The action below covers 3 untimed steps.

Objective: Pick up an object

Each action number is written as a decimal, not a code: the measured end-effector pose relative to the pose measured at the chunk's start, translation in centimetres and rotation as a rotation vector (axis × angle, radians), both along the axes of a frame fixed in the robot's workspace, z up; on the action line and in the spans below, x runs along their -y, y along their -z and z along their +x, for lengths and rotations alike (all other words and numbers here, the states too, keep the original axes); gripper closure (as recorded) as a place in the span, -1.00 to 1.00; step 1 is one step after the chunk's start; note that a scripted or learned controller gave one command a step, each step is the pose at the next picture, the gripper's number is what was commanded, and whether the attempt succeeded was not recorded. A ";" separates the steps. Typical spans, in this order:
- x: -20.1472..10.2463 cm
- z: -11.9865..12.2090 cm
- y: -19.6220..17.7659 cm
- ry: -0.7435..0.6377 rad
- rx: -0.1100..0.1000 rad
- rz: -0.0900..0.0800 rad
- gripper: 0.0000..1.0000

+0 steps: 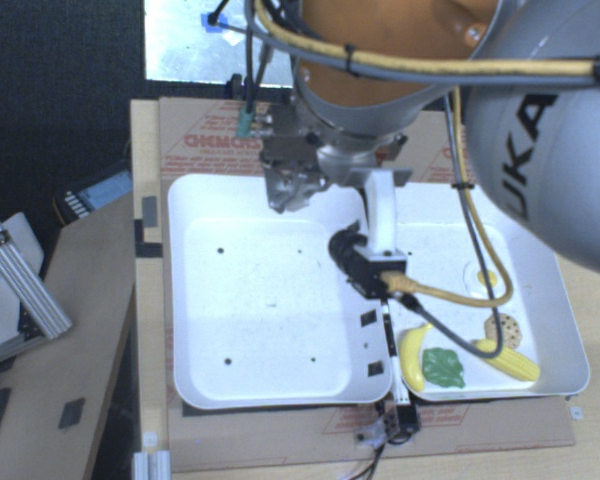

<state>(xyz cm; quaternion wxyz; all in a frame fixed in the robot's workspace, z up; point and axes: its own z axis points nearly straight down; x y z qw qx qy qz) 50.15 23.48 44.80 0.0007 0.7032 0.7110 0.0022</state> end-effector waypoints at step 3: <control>5.0 -1.4 13.6 0.009 -0.004 -0.001 -1.00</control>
